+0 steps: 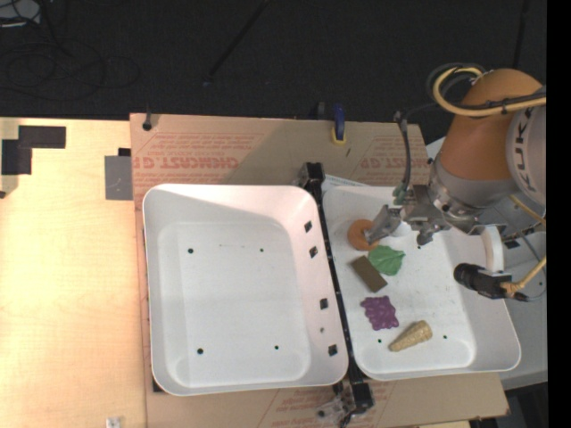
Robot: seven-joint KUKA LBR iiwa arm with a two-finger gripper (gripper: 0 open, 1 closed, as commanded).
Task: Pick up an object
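The gripper (403, 226) hangs with fingers spread apart, holding nothing, over the right bin (486, 346) at center right. Just below lie an orange disc (359, 234), green leaf (387, 259), brown block (368, 273), purple grapes (380, 312) and cone (411, 336).

Lit from above and somewhat from the left, bright on the left bin (169, 239), nearly washed out along its upper wall (pinkish glare there). Dim and almost black across the top background, with cables hardly readable. Soft shadow over the cardboard (268, 154) behind the bins, falling diagonally. Slightly soft focus everywhere, grainy in dark zones. Gentle highlight on the orange band (486, 141) of the arm.
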